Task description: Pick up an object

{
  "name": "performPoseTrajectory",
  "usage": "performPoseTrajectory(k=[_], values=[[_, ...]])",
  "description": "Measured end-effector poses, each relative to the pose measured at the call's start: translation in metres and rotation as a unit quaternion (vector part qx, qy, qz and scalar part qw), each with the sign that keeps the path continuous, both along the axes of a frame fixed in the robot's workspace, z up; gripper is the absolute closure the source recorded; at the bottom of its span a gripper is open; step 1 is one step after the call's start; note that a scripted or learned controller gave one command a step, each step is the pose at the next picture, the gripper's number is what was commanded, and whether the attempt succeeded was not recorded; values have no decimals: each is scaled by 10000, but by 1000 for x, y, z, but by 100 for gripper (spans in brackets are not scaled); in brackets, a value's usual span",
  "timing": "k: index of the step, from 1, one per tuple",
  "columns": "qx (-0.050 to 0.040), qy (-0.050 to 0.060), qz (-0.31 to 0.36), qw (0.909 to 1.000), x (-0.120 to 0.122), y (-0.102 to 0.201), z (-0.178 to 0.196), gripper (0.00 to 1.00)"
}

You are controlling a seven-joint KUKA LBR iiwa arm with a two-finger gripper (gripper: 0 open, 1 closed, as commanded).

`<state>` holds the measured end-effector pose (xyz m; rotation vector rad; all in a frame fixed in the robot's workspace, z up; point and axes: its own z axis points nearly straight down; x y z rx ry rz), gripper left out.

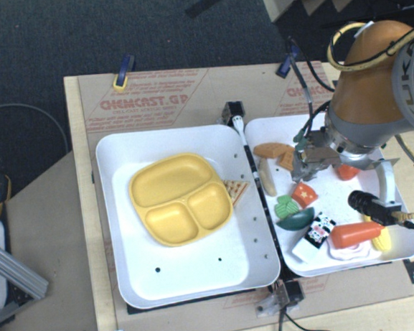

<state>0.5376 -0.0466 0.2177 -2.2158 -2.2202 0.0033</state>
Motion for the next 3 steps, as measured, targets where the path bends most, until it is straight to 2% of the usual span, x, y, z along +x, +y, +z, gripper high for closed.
performPoseTrajectory(k=[1,2,3], values=[[-4,-5,-4,10000,-24,30,-1,100],[-5,-6,-13,10000,-31,26,-2,100],[-12,-36,-12,10000,-20,19,1,100]])
